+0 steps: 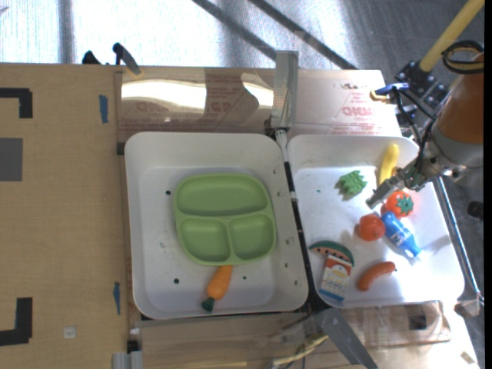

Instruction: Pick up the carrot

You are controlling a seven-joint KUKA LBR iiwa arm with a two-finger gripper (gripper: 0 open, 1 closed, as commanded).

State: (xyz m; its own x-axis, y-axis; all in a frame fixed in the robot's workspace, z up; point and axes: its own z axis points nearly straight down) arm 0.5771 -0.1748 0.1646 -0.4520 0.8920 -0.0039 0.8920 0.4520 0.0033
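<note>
Sitting far left of the pincer (387, 188): left bin (146, 221), holding green divided plate (224, 217). Lying beyond that plate's near edge, in the same bin, well apart from the pincer: carrot (219, 282). Hovering over right bin (323, 160), just beside banana (387, 162) and tomato (399, 203): pincer, state impossible to tell.

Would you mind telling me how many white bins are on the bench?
2. The left bin holds the green tray and the carrot; the right bin holds the other toys, with the gripper above it.
</note>
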